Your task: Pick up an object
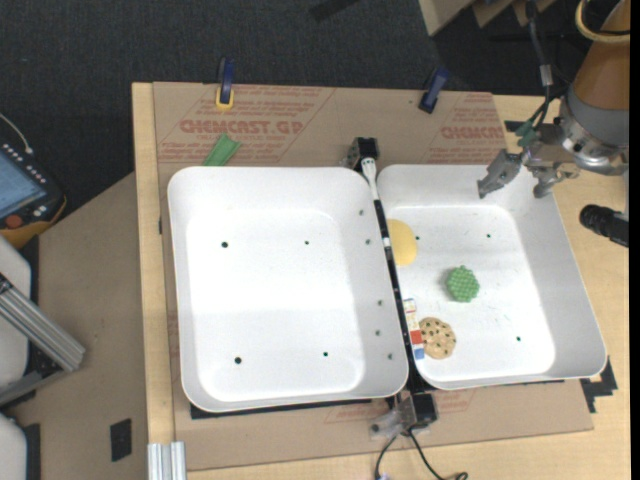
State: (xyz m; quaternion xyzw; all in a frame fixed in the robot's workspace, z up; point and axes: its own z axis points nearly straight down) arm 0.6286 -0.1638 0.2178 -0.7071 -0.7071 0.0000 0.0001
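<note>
- The tool (519, 175) is hanging open and empty over the right bin (560, 288).
- The green ball (462, 284) is looking light and bumpy; gripping across its middle seems best.

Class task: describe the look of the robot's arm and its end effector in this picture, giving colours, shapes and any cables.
The arm is a rounded grey body with an orange band above the wrist. Below it sits a metallic grey end effector with two slim, dark-tipped fingers. A thin dark cable runs down beside the arm toward the wrist.
</note>
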